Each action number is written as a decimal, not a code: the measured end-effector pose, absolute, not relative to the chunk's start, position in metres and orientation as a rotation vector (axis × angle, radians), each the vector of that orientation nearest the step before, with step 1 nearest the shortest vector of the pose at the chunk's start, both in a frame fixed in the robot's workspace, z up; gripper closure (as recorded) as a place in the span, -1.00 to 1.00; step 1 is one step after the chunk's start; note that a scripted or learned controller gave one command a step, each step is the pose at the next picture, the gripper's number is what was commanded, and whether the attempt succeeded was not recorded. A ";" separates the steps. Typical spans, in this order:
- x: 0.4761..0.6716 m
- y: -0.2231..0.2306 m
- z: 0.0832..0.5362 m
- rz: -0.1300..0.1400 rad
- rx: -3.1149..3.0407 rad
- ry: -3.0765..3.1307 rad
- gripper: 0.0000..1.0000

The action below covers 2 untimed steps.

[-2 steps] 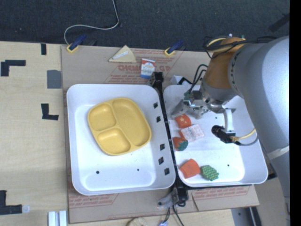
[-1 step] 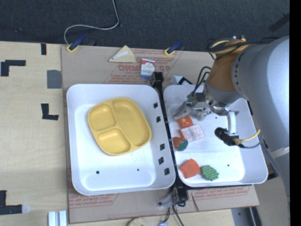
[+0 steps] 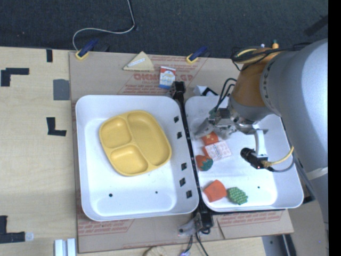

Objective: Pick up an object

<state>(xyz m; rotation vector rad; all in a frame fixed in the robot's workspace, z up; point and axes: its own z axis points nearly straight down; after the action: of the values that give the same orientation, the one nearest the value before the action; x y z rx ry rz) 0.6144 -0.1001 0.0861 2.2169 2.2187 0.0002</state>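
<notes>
The right bin (image 3: pixel 282 196) holds several small objects. A small orange piece (image 3: pixel 210 139) lies next to a white packet with red print (image 3: pixel 219 151). Below them sit an orange and teal item (image 3: pixel 203 162), an orange block (image 3: pixel 214 190) and a green knobbly object (image 3: pixel 237 196). My gripper (image 3: pixel 213 124) is low in the upper left part of this bin, just above the small orange piece. I see nothing lifted off the bin floor.
The left bin (image 3: pixel 90 196) bears a yellow divided plate (image 3: pixel 134 142). A black divider (image 3: pixel 184 143) runs between the bins. A small red and white carton (image 3: pixel 167 77) and a tan wedge (image 3: pixel 139 62) lie on the cardboard behind them. The grey arm (image 3: pixel 298 89) covers the right bin's far right.
</notes>
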 end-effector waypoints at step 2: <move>0.630 -0.111 0.086 0.003 2.218 2.223 -1.00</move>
<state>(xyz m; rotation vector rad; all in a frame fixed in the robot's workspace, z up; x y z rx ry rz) 0.6304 -0.1106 0.0860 2.2179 2.2229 0.0030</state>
